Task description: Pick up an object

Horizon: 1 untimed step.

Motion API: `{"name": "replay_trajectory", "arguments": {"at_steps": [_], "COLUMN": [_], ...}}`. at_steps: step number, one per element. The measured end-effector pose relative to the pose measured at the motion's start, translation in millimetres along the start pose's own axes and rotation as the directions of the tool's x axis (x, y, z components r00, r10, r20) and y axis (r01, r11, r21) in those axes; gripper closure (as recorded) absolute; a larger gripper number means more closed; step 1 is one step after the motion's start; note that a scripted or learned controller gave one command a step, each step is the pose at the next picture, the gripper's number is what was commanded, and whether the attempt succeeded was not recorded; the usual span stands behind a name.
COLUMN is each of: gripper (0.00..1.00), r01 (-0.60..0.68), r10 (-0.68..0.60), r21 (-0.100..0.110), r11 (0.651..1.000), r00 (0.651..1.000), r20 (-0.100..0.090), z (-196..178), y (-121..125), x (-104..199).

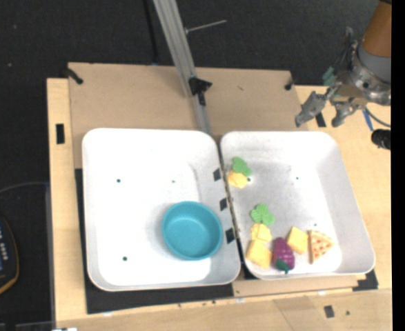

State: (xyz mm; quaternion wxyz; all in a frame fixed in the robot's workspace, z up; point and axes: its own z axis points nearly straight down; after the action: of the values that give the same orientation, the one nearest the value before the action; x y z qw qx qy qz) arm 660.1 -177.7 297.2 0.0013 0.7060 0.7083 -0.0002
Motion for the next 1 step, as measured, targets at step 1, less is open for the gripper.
{"name": "replay_trajectory", "arguments": {"at_steps": [1], "gripper": [0.00], "r01": [0.000], "r10": [0.000], "r21": [0.000], "r11": [1.000], "r00": [1.000], "r20": [0.001], "z": [-0.1], "y": [-0.2], "x": [-0.6]}}
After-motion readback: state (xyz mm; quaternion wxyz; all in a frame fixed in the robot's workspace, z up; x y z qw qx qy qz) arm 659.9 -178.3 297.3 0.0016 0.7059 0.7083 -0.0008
